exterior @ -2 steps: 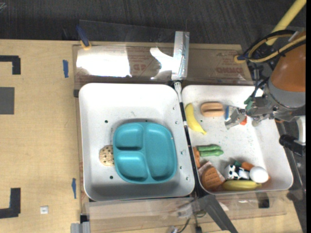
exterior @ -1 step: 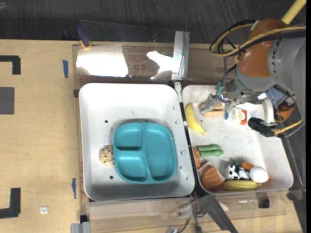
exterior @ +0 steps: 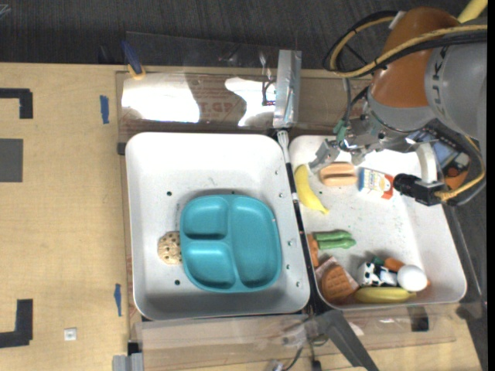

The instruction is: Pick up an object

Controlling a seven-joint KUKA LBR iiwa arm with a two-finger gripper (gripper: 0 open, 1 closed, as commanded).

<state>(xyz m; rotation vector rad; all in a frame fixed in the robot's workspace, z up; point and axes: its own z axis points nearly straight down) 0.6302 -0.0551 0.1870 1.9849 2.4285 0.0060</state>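
**Overhead, the arm hangs over the right bin's far end**

Looking down from the fixed camera, the grey arm with its orange band point(exterior: 410, 29) reaches in from the right, and its hand point(exterior: 343, 151) sits low over the far left part of the right bin point(exterior: 441, 242). Whether the hand is apart or together I cannot tell; the wrist hides too much of it.

Just beneath the hand lies a hot dog toy point(exterior: 338, 177), with a small white carton point(exterior: 374, 182) touching its right end. A banana point(exterior: 307, 190) lies along the bin's left wall, just beside the hot dog. Further toward the near edge sits a green vegetable point(exterior: 334, 239), and the near end is crowded: a brown ridged piece point(exterior: 335, 280), a black-and-white cow figure point(exterior: 375, 273), a white egg point(exterior: 411, 278) and a second banana point(exterior: 384, 294) against the near wall.

The left bin point(exterior: 147, 168) holds a teal divided plate point(exterior: 230, 240) near its middle, with a cookie point(exterior: 169, 247) touching the plate's left edge.
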